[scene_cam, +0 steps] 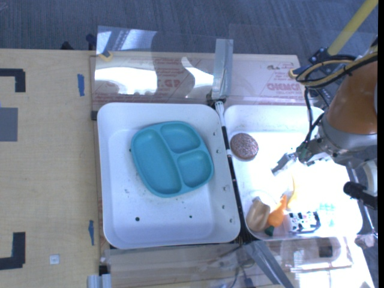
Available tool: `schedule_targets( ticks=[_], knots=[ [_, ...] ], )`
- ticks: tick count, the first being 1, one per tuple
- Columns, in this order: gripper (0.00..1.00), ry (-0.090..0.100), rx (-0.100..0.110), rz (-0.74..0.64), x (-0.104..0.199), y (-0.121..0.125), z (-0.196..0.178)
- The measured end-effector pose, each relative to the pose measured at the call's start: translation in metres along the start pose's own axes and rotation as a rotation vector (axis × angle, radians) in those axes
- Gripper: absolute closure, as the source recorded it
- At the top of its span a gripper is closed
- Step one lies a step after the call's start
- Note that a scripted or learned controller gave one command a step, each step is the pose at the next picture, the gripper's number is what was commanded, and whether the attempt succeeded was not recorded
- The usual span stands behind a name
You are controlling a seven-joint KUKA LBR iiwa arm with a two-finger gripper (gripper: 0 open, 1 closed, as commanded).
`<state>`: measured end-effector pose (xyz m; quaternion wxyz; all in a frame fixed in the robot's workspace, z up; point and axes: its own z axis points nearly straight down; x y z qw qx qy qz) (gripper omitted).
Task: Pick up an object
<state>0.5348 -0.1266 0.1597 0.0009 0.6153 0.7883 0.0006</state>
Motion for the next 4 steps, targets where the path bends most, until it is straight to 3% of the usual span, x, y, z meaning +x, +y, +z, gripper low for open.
schedule_targets(
  ticks=[1,2,3,4],
  knots=[
    [0.0,-0.004,-0.006,0.038,0.017,0.018,0.071],
    [0.0,-0.002,-0.002,0.335,-0.004,0.087,0.073],
    [0.0,0.001,-0.001,0.183,0.023,-0.01,0.072],
    [0.0,-0.003,-0.004,-0.042,-0.004,0.061,0.072]
  ],
)
